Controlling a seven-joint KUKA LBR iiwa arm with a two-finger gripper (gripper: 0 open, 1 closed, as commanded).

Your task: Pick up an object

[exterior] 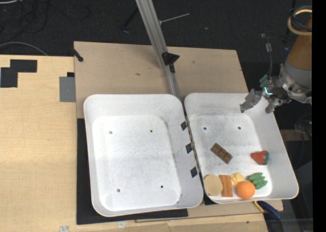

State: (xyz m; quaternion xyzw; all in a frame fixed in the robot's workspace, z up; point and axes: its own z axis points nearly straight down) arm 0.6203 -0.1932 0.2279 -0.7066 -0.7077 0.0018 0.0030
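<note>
Arm (pixel 300 48) cut off at right edge; yellow item (pixel 237 178) partly hidden.

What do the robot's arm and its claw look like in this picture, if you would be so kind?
The arm enters from the right: an orange band under a pale ring, then a grey, rounded wrist section. Below it sits a darker metal head with a small cyan light and a thin black cable or rod rising beside it. The claw has two grey metallic fingers, angular and matte, with no markings I can make out.

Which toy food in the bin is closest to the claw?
The flat brown chocolate bar. It lies alone mid-bin, nearest the claw at the bin's far rim; the red piece is a little farther, the round orange fruit farthest.
</note>
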